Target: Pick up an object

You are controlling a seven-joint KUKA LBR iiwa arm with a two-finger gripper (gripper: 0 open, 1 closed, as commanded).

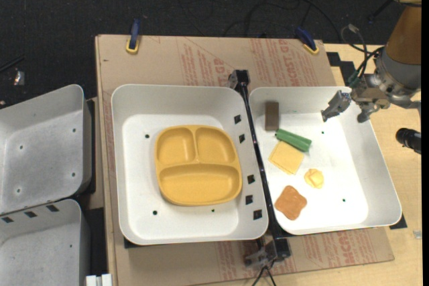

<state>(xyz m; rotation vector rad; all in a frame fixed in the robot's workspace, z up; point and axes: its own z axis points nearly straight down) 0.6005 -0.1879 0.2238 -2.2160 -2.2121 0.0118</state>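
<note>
The right bin (355, 164) holds several small items: a brown block (271, 115) near its far left corner, a green piece (293, 139), a yellow square slab (287, 158), a small yellow lump (314, 177) and an orange-brown toast-shaped piece (291, 202). My gripper (348, 106) hangs over the bin's far right part, well right of the brown block and apart from every item. Its two fingers stand spread apart with nothing between them.
The left bin (134, 144) holds a yellow divided plate (198, 165). A black divider (251, 151) runs between the bins. Clamps (133, 42) sit at the board's far edge. Grey metal trays (40, 144) lie off to the left. Cables cross the dark floor behind.
</note>
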